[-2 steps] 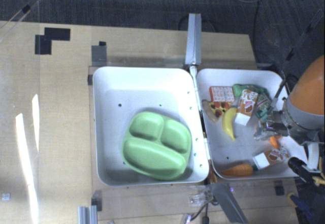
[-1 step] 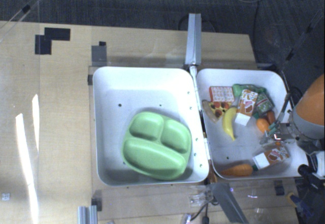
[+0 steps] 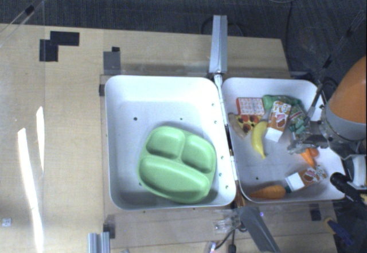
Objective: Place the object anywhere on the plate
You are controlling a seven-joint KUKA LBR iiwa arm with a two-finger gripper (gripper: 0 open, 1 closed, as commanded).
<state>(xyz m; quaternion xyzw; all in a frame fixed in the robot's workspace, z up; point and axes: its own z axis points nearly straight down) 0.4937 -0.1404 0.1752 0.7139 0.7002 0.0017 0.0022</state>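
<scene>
While the arm reaches in from the right, jaws low over right bin, state unclear, green plate in left bin.

Arm cut by right edge; jaws' state hidden among toys.

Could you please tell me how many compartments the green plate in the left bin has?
3. The green plate has two smaller compartments side by side at its far edge and one long compartment across its near edge. No part of the plate is covered.
</scene>
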